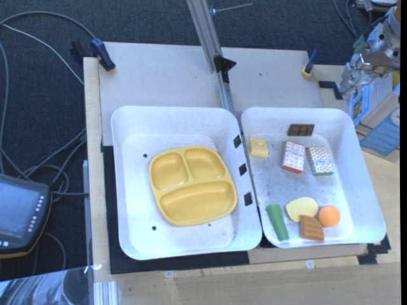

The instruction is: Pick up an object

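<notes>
The metal 2-finger gripper (pixel 353 75) hangs off the right-hand white bin (pixel 362 164), grip unreadable, carrying nothing; nothing is picked, so next it must descend over the small orange ball (pixel 329 216).

Right bin (pixel 372 189) holds the pickables: brown choc bar (pixel 300 130) at top, yellow block (pixel 258 147) near left wall, red-white carton (pixel 293 157) beside green-white carton (pixel 320 161) mid, green cylinder (pixel 276 222) bottom left, yellow slice (pixel 301 208), brown waffle (pixel 311 228) & orange ball (pixel 329 216) clustered bottom right.
</notes>
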Tool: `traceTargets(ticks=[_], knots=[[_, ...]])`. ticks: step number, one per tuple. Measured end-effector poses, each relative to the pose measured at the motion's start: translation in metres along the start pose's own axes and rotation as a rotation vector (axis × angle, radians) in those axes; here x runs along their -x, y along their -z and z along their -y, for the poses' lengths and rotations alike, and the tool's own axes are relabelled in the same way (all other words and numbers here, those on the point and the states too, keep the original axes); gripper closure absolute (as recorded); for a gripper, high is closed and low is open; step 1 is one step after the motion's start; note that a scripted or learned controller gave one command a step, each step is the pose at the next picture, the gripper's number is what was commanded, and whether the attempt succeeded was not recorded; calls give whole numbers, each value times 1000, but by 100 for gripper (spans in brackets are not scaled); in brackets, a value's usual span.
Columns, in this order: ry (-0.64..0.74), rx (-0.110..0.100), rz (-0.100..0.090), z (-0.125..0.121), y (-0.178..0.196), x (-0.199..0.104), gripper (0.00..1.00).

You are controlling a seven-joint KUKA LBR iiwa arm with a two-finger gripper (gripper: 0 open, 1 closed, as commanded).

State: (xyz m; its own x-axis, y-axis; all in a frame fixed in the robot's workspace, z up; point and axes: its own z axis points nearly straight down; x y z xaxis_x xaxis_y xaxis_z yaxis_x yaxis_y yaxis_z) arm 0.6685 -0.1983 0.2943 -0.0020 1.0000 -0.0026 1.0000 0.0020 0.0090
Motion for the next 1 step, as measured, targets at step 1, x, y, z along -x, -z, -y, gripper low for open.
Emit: traceTargets(ticks=[1], knots=[[4,-10,-5,-2,-16,-55,100]])
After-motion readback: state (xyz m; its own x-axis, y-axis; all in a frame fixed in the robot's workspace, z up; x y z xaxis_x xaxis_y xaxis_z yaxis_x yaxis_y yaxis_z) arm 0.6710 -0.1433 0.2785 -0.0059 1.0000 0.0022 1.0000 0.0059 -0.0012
